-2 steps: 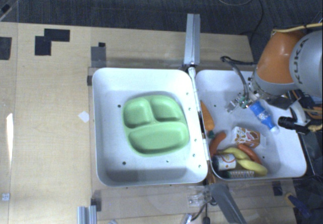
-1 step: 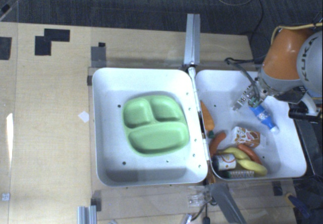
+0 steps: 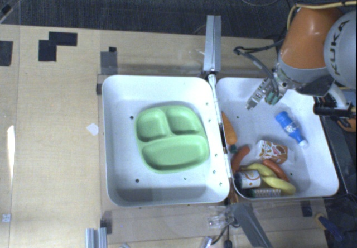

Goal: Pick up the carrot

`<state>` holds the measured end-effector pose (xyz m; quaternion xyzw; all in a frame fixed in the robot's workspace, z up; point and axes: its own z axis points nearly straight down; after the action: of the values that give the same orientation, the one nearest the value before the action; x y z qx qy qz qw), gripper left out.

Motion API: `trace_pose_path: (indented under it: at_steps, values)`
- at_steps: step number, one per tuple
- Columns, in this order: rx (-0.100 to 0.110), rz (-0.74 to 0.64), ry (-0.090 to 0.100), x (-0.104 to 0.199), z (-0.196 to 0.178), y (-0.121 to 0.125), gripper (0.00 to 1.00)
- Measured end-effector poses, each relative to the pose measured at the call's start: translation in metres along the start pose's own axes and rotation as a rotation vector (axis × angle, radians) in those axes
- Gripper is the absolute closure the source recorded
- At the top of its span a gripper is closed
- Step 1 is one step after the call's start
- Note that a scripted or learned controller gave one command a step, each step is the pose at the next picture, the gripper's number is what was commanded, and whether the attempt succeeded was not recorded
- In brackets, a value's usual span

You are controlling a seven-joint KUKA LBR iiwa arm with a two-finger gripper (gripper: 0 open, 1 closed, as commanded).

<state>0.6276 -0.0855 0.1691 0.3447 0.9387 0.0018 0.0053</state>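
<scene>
The carrot (image 3: 228,130), orange and slim, lies along the left wall of the right bin (image 3: 321,185), just right of the divider. My gripper (image 3: 262,96) hangs over the upper middle of that bin, up and to the right of the carrot and well apart from it. Its fingers point down-left with a narrow gap and nothing shows between them.
A green three-compartment plate (image 3: 172,137) sits in the left bin (image 3: 122,185). The right bin also holds a blue bottle (image 3: 291,127), a small printed packet (image 3: 272,152), a red sausage (image 3: 241,156), a banana (image 3: 273,181) and other play food at the front.
</scene>
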Motion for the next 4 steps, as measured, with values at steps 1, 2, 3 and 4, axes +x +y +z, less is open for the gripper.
trace_pose_path:
  at_steps: [1,2,3,4]
  values:
    - [-0.007,-0.003,-0.008,-0.001,-0.013,0.003,1.0]
    - [0.0,-0.235,-0.003,-0.02,-0.165,-0.008,1.0]
    - [0.002,-0.306,0.002,-0.067,-0.042,-0.029,1.0]
    - [0.001,-0.306,0.001,-0.067,-0.042,-0.028,0.0]
